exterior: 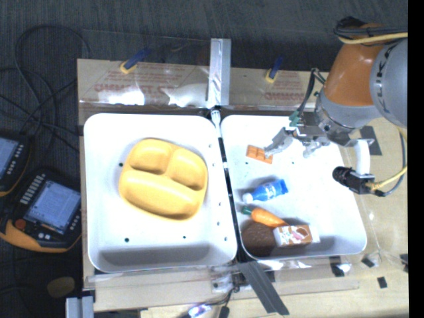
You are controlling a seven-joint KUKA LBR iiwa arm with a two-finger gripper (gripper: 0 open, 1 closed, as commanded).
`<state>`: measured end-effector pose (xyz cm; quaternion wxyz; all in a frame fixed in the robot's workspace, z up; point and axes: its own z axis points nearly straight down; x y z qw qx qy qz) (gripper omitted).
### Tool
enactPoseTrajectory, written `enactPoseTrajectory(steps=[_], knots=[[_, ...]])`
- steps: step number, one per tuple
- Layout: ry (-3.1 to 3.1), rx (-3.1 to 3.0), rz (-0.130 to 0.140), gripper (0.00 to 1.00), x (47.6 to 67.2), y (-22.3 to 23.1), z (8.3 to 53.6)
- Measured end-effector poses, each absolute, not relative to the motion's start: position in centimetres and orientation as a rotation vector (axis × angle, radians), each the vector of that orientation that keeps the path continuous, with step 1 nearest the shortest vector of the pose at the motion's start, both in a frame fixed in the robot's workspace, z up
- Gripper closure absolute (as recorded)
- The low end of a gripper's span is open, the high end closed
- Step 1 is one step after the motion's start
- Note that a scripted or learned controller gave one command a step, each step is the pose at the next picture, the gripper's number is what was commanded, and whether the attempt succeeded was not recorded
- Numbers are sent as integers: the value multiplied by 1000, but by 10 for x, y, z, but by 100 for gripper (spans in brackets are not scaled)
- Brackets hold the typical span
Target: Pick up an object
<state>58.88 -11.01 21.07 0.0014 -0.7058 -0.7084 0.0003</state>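
Over the right bin (344, 217) my gripper (295, 142) hangs spread and empty beside the small orange block (259, 154); closing off-centre could nudge it away, I judge.

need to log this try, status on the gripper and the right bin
Gripper open, over right bin, holding nothing. Orange waffle piece just left of it, untouched. Blue bottle, carrot, juice carton nearer front, not blocking.

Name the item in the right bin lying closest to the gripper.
The small orange block, alone near the bin's far end, just left of the gripper. The blue bottle, carrot and juice carton lie farther toward the near end.
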Motion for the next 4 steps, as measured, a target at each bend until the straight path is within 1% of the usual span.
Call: enactPoseTrajectory(steps=[1,2,3,4], knots=[[-2121,-2311,0,0,629,-95,132],[-2273,-2178,-4,0,624,-106,89],[-2355,-2090,-7,0,671,-103,88],[-2358,-2090,-8,100,672,-102,99]])
